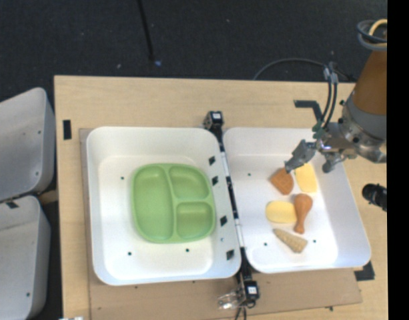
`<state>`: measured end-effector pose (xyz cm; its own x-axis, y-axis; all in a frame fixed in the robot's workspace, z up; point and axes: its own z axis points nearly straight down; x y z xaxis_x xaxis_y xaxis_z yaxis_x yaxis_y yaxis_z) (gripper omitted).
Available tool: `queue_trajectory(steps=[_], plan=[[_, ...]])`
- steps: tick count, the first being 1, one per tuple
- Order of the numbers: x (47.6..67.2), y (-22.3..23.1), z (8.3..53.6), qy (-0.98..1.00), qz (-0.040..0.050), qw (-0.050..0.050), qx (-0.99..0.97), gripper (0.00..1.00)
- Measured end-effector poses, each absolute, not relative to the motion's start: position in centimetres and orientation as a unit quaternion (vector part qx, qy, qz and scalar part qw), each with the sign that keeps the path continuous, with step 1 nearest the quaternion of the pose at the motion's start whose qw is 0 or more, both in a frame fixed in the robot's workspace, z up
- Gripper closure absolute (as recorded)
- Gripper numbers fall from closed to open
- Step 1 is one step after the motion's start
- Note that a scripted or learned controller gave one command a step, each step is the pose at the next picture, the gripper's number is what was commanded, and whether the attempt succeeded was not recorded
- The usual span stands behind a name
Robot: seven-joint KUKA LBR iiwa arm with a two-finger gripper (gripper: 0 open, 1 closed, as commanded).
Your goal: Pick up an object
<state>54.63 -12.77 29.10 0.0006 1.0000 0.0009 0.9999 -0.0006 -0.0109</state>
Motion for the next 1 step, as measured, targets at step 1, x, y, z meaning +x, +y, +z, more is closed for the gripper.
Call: queue_trajectory(steps=[1], plan=[[54.8,-12.77,29.72,-0.708,-0.0001,-0.001,-0.707,0.0]])
